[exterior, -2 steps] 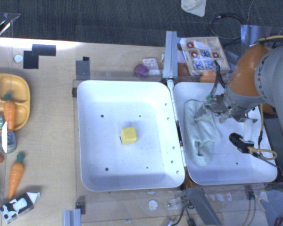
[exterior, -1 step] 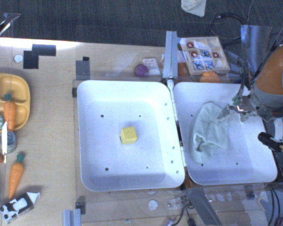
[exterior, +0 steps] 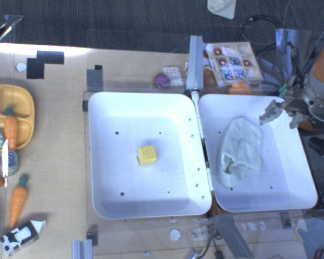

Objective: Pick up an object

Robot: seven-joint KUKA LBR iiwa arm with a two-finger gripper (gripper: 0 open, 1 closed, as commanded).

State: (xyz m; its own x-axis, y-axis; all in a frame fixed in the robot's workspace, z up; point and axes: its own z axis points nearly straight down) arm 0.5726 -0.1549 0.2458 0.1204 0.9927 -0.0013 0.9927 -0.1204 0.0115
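Note:
A small yellow block lies near the middle of the left bin. A crumpled pale green cloth lies in the right bin, left of its centre. My gripper hangs over the right bin's far right corner, above and to the right of the cloth. Its two fingers are spread apart with nothing between them.
A metal divider runs back between the bins. Behind the bins sit a purple ball, small packets and a picture card. A yellow tray with toy carrots stands at the far left.

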